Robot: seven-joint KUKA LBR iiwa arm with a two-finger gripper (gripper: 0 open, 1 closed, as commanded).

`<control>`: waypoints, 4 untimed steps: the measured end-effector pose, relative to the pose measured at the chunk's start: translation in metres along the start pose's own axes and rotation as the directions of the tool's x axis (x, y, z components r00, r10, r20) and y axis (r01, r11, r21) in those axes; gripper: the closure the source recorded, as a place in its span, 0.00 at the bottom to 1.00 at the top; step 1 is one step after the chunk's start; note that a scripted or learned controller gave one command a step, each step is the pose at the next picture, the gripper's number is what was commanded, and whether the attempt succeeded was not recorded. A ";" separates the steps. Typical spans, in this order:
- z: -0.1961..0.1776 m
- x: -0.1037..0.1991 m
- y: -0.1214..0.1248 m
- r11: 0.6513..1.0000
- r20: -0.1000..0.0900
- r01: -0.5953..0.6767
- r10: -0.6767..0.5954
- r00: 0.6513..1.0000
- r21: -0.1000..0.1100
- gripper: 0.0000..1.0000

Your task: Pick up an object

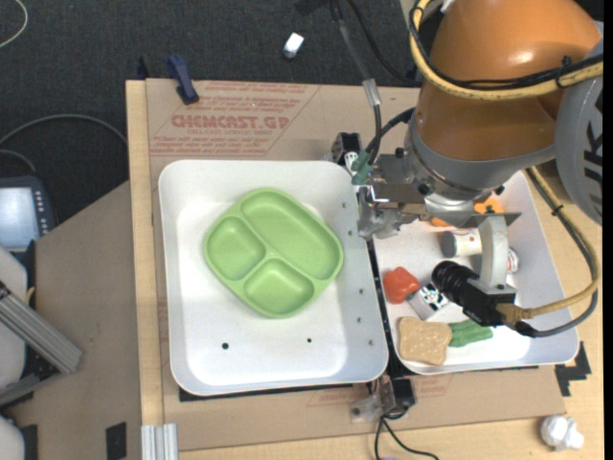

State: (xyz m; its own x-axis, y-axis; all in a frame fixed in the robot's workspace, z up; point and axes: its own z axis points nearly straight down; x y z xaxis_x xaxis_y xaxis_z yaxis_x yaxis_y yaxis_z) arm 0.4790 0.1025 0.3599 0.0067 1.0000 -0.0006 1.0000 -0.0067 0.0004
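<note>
Arm (498,75): grey body, orange band, reaches in from the right and hangs over the right bin (548,247).
Gripper (383,209): low at that bin's left wall; its state, and any load, cannot be told under the wrist.
Candidates: red piece (400,282), tan bread-shaped piece (423,340), green piece (471,334), small black-and-white item (429,298).
Position relative to tool: all lie toward the bin's near end, just beside the gripper, apart from it.
Left bin (192,343): green divided plate (273,251).
Advice: choose one isolated piece, likely the red; centre over it, descend straight, keep off the wall.
</note>
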 end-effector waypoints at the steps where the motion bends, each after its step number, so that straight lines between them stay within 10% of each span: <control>1: -0.036 0.074 0.000 1.000 -0.004 0.014 -0.014 1.000 -0.005 1.00; 2: 0.110 -0.054 0.016 1.000 0.005 -0.009 0.008 1.000 0.015 1.00; 3: 0.165 -0.052 0.068 1.000 0.000 0.005 -0.005 1.000 0.004 1.00; 4: -0.004 -0.107 0.046 1.000 0.000 0.001 -0.001 1.000 -0.018 1.00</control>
State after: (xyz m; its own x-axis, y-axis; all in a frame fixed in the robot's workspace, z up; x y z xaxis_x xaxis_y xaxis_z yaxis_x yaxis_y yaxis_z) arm 0.5244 -0.0047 0.3643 0.0055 1.0000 -0.0007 0.9998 -0.0055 0.0180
